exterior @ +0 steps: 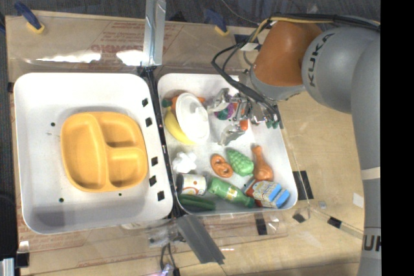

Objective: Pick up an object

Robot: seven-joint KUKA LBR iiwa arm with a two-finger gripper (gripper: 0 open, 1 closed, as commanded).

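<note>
My gripper [234, 121] hangs over the upper middle of the right bin [283, 150], below the orange band of the arm. Its metal fingers point down toward the toys; whether anything sits between them is hidden. Just left of it lie a white bowl [192, 114] and a yellow banana [174, 129]. Below it sit a green bumpy toy [239, 161], an orange pretzel-like piece [221, 165] and a brown drumstick [261, 165]. Small red and green pieces [231, 110] lie under the wrist.
The left bin [29, 139] holds a yellow divided tray [103, 150]. Along the right bin's front edge lie a green bottle [229, 192], a dark green cucumber [197, 203], a small can [191, 185] and a blue-striped box [272, 194]. A white crumpled item [184, 161] sits near the divider.
</note>
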